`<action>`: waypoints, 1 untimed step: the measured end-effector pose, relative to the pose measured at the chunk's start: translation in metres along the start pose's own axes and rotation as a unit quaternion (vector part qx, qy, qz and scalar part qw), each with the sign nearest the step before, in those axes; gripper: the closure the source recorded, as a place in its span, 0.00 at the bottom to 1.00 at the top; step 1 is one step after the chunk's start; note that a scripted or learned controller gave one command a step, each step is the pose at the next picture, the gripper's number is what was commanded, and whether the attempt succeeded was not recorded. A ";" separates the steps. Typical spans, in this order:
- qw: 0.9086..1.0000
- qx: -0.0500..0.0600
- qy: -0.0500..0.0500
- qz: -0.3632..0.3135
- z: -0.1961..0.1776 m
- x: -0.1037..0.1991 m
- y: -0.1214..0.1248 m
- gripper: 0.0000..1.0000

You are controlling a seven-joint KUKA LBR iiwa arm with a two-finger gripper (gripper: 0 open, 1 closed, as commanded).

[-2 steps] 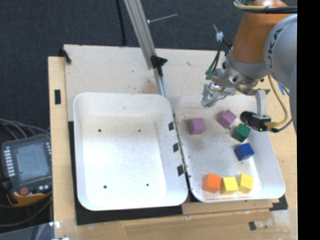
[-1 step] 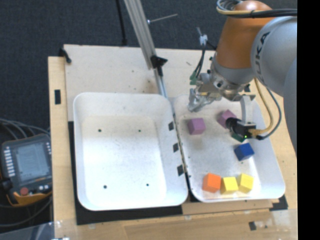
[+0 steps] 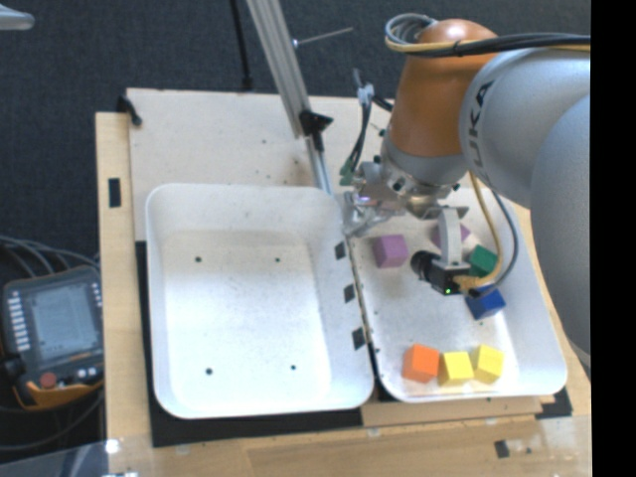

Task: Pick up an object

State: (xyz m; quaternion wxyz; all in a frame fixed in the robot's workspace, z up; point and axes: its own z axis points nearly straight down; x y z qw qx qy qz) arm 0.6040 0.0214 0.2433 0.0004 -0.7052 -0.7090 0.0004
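Camera view: fingers (image 3: 364, 215) above the left wall of the right bin (image 3: 397, 311); spread or closed cannot be told. Purple block (image 3: 390, 250) just beside them, on the bin floor, ungrasped. Farther out: green block (image 3: 483, 260), blue block (image 3: 485, 302), orange block (image 3: 421, 363), yellow blocks (image 3: 458, 368).

Soft, even light fell from above — the white bins (image 3: 248, 296) shone pale, a sheen sat on the arm's orange band (image 3: 442, 78) at upper right — and the frame was slightly blurred and grainy throughout.

Far end of right bin (image 3: 417, 311), hidden under arm (image 3: 517, 97)
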 end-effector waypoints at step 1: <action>1.000 0.000 0.000 0.000 0.011 0.050 -0.021 1.00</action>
